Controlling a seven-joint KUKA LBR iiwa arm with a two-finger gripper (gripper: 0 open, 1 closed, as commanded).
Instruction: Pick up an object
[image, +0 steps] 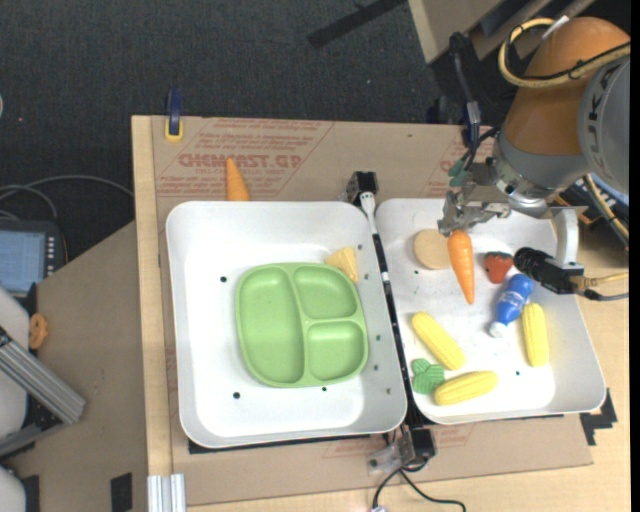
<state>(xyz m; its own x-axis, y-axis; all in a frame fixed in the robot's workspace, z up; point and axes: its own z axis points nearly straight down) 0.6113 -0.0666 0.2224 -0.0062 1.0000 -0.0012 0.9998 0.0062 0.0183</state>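
Orange carrot (461, 262) hangs over your right bin (590, 372), its top pinched between the gripper (463, 226) fingers, beside the tan disc (432, 249).

The arm reaches in from the right, wrist bent down, its hand (462, 226) pointing downward.

Two bins sit side by side on the bench: the left bin (190, 330) holds a divided plate (300, 323) at its centre, with a corn piece (343, 263) at the plate's one o'clock. In the right bin (575, 385), a carrot (461, 263) lies at eleven o'clock, a bottle (511, 303) just right of centre, and three corn cobs (437, 340) toward six.
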